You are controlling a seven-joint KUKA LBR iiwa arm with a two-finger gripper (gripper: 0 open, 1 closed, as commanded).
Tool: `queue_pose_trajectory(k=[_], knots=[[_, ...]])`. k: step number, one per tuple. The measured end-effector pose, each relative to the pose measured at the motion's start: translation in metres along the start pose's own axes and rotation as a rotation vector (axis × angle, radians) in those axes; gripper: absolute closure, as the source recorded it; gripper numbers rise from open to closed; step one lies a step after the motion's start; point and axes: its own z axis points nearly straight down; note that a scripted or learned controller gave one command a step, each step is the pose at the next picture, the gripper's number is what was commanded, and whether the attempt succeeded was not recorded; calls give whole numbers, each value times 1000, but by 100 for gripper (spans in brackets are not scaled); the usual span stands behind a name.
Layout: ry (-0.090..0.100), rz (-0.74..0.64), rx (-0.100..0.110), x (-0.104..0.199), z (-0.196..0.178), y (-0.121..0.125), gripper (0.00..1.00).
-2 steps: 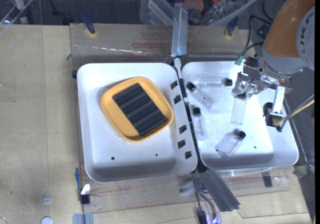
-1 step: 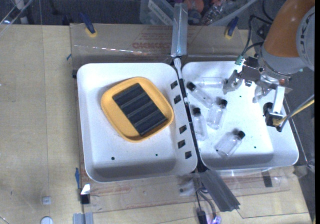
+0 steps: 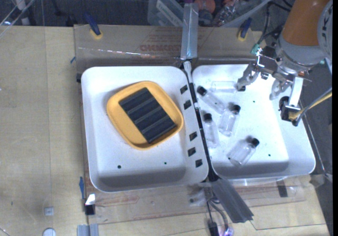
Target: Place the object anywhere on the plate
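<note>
Camera view: you are looking down on 2 white bins side by side. In the left bin (image 3: 100, 166) sits the yellow plate (image 3: 117, 108), tilted a little in the frame, with a dark ribbed slab (image 3: 148, 115) lying across its middle. The right bin (image 3: 274, 145) holds your task objects: several small clear bottles with black caps. 1 bottle (image 3: 242, 151) lies on its side toward the near edge of that bin, its cap pointing up and right. A cluster of bottles (image 3: 222, 116) sits just beside the divider between the bins, some touching each other; you cannot count them exactly because the clear plastic blends into the white floor. None of them is on the plate.

The gripper (image 3: 266, 84) hangs over the far right part of the right bin, below the orange band of the arm (image 3: 311, 2). Its fingers (image 3: 244, 82) stand apart, with nothing between them, well clear of the bottles.
</note>
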Motion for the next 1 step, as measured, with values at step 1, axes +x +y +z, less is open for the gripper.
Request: queue_pose_trajectory(k=[1], knots=[[0,33,0,27,-28,25,0]])
